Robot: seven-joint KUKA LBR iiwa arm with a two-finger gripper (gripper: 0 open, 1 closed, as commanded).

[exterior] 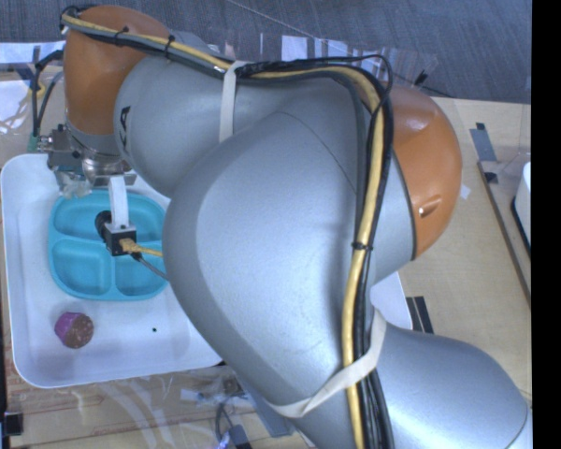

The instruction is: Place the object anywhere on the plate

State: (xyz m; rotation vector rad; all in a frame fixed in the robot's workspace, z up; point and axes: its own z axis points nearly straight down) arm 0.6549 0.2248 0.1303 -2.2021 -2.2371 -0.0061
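Pincer (75, 183) sits at upper left, over the far-left edge of the turquoise plastic plate w/ divided compartments (79, 255); its fingers are blurred & partly masked by the wrist hardware, so can't tell if it's wide, narrow or holding anything. A white strip w/ a small black block & yellow cable (122, 237) hangs down from the wrist area and lies across the plate's upper-right compartment in this view. Above the pincer, the orange band of the wrist (98, 64), then the big grey arm body (280, 251), which sweeps in from the right and covers most of the frame, a yellow-and-black cable bundle (365, 241) strapped along it w/ white ties. Plate lies flat in the shallow white left bin (37, 363), toward the bin's far half. Task object, a small round purple-brown ball (74, 329), rests on the bin floor nearer the camera, just off the plate's near-left corner, apart from the plate and well clear of the pincer. A tiny dark speck (154, 328) lies on the bin floor to the ball's right. Tan wooden surface (477, 213) shows at right, beyond the arm.
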